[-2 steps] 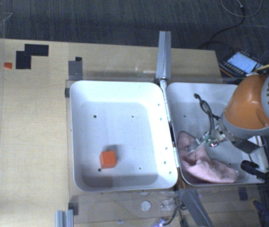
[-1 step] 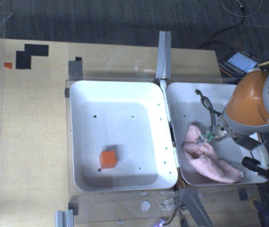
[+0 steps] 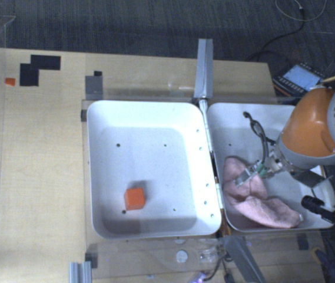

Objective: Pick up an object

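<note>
1. The bench (image 3: 37, 175) is pale wood and carries two shallow white bins side by side, with a grey metal divider bar (image 3: 204, 69) standing up behind the seam where they meet.

2. The left bin (image 3: 105, 128) is the bigger open area of white; it holds one thing, low and left of its middle.

3. The right bin (image 3: 232, 119) sits against the left bin's right wall. The arm (image 3: 317, 128), grey with its orange band, reaches into it from the right.

4. A pink cloth (image 3: 255, 208) lies crumpled across the near half of the right bin, running from the left wall toward the front right corner. It looks soft and likely to bunch or slide, not lift cleanly.

5. The gripper (image 3: 256, 173) is down at the upper edge of the pink cloth, touching or just above a raised fold. The fingers are too small and blurred against the fabric, so I cannot tell whether they are released or clenched, nor whether any cloth is between them.

6. An orange block (image 3: 135, 198) rests alone in the left bin, well apart from the gripper.

7. Judging the step: the cloth is the target in hand. To do it well, the pinch should land on a thick fold, not a flat edge, press deep enough to gather fabric, then rise straight and slowly so the cloth does not slip free or snag the bin wall.
</note>
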Motion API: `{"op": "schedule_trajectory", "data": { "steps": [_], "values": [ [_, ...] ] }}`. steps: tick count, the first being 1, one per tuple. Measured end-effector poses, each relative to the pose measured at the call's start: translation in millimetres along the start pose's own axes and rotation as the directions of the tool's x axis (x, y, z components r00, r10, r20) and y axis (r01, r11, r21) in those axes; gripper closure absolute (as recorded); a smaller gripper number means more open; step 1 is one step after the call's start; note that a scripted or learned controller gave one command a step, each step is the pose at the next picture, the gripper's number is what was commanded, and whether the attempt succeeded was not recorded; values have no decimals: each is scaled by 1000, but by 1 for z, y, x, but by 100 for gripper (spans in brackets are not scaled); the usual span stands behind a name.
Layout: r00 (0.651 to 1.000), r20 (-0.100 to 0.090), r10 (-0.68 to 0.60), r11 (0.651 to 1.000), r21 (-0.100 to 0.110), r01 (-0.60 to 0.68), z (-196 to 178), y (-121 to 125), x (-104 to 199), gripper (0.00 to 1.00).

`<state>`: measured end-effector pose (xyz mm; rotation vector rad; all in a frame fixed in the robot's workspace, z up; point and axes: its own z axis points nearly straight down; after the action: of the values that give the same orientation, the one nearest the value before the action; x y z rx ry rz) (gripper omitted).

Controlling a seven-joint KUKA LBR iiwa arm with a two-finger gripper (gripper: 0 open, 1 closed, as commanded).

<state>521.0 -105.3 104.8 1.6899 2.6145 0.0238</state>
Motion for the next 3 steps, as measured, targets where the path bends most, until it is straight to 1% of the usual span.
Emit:
{"op": "schedule_trajectory", "data": {
  "steps": [1, 2, 3],
  "values": [
    [986, -14, -168, 986, 19, 168, -20, -40, -13, 0],
    [986, -8, -169, 985, 12, 169, -32, -36, -14, 100],
    [985, -8, -170, 985, 12, 170, -32, -36, -14, 0]
  ]
}}
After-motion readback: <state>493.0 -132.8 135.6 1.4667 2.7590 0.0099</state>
